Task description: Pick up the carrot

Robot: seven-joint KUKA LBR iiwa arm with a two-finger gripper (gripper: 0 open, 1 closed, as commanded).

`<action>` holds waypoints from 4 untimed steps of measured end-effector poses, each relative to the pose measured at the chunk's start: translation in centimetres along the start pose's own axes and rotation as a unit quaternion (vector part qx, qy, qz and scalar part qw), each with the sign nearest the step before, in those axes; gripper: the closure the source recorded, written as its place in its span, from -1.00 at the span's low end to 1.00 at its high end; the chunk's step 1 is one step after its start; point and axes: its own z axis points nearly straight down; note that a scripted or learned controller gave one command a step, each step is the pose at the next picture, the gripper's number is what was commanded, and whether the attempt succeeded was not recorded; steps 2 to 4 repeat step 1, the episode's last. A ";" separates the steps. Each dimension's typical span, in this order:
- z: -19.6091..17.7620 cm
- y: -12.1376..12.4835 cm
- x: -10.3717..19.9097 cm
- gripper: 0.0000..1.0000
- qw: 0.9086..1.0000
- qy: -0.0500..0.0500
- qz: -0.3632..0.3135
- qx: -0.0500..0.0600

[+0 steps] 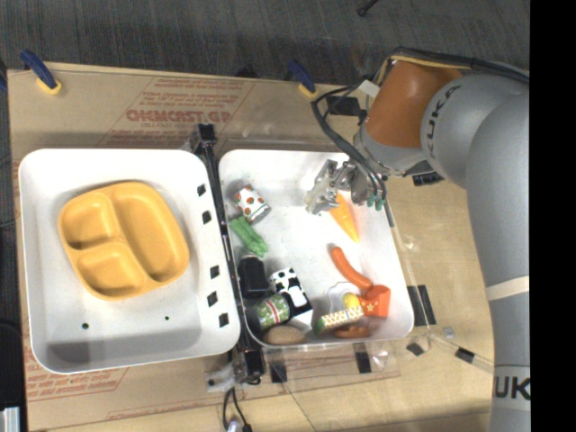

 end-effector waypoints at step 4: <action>-1.2 0.2 -0.2 1.00 1.000 -0.004 -0.004 0.001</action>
